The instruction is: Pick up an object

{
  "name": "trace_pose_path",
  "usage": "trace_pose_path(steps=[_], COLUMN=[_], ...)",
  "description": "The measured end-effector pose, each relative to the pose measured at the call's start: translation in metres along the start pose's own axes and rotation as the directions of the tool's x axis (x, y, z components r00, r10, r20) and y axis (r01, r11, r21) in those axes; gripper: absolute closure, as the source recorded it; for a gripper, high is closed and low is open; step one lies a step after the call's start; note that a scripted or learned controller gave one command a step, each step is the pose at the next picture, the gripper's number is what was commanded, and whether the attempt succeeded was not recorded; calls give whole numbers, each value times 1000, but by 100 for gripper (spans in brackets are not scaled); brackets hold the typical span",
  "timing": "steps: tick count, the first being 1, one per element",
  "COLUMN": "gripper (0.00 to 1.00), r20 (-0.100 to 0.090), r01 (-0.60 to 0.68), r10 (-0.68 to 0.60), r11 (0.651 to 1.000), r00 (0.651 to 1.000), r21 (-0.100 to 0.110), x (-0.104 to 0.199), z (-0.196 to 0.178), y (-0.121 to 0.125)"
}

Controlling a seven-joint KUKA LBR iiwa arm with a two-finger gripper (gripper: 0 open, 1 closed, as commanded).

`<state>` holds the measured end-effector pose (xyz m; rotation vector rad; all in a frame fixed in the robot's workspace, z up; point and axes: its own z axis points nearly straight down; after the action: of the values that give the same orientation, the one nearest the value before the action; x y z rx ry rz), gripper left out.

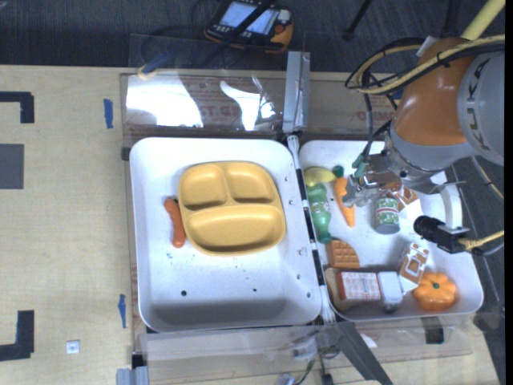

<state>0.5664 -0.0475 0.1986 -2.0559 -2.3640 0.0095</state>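
i read the pick as not yet done: my end effector [362,176] hangs low in the right white bin [469,295], just beside the small orange plastic carrot [345,201] and the little green-labelled can [387,213]. whether it is released or clenched, i cannot tell. the can, carton and box labels are too small to read; part of "kuka" shows on the arm.
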Motion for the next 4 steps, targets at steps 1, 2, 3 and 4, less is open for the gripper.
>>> trace_pose_path(steps=[1, 2, 3, 4], gripper=[100, 100, 100, 100], r20=[-1, 0, 1, 2], r01=[-202, -204, -206, -207], r10=[202, 204, 206, 207], r11=[979, 979, 979, 978], r00=[979, 979, 979, 978], r21=[1, 6, 12, 17], x=[-12, -13, -14, -15], z=[-22, -29, -35, -41], y=[-52, -52, -52, -52])
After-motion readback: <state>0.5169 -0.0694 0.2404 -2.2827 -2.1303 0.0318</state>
